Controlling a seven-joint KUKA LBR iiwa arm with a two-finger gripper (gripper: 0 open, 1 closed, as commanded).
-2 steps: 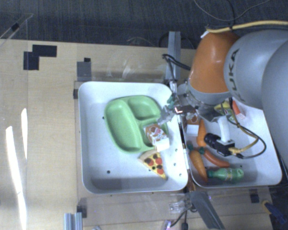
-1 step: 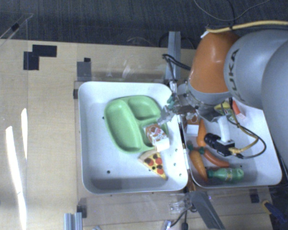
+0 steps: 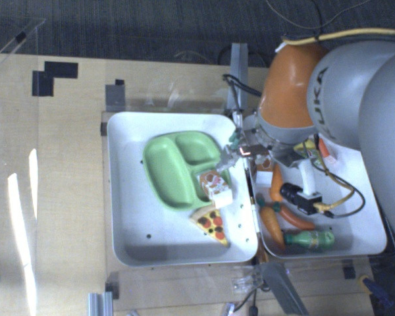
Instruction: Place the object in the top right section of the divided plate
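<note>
Object (image 3: pixel 215 184): I count 1, a small white-and-brown block lying in the lower right section of the 1 green divided plate (image 3: pixel 178 170), inside the left bin (image 3: pixel 125 196). 1 pizza slice (image 3: pixel 210 223) sits just below the plate. The tool (image 3: pixel 240 147) hangs over the plate's right edge; I cannot tell its opening.

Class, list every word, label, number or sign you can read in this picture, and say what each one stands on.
"UKA": dark letters running down the grey arm, the visible part of its brand name; the first letter is cut off by the orange band.
Green bottle: any label is too small and blurred to read.
Nothing else carries readable text.
</note>
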